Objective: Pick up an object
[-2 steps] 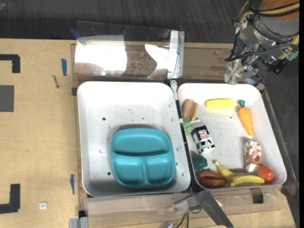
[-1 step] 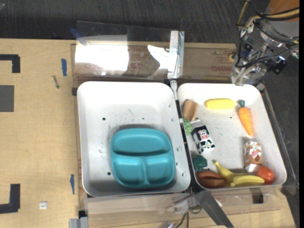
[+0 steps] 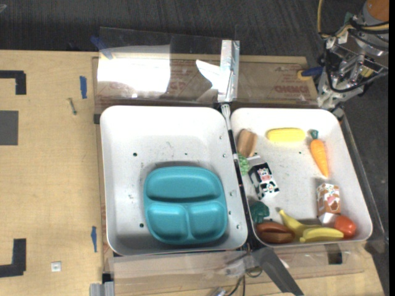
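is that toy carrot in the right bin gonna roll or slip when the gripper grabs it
The carrot looks like smooth, glossy plastic, so it may slip. Its body tapers to a point, so a pinch near the narrow end would likely squeeze it out. It looks round in section and lies flat on the right bin floor, so a nudge could roll it in a curve.

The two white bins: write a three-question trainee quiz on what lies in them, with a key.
1. True or false: the teal divided tray lies in the left bin.
2. Which lies nearest the right bin's far wall? A) carrot B) yellow lemon-shaped toy C) banana
3. Fill in: the gripper hangs beyond the ____ bin's far corner.

Key: 1 true. 2 B. 3 right.
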{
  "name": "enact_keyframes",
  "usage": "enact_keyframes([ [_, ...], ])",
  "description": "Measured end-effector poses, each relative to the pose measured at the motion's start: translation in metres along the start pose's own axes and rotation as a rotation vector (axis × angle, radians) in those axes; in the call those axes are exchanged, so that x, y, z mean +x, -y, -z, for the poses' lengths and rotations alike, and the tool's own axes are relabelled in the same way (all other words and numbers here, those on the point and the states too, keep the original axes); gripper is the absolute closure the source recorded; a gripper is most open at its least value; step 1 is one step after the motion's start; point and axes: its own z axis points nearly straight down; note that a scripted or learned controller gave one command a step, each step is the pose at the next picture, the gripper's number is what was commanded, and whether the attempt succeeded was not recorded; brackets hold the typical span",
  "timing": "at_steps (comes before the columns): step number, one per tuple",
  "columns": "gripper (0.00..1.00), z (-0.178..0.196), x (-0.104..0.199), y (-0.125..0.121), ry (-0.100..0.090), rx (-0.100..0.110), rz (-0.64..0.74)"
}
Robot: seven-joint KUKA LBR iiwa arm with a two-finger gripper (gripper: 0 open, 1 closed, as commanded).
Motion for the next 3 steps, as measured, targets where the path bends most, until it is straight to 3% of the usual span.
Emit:
enact_keyframes([
  [1,1.0,0.009,0.018,0.01,0.0,0.0,0.169],
  [3,1.0,0.036,0.015,0.013,0.015,0.022,0.162],
])
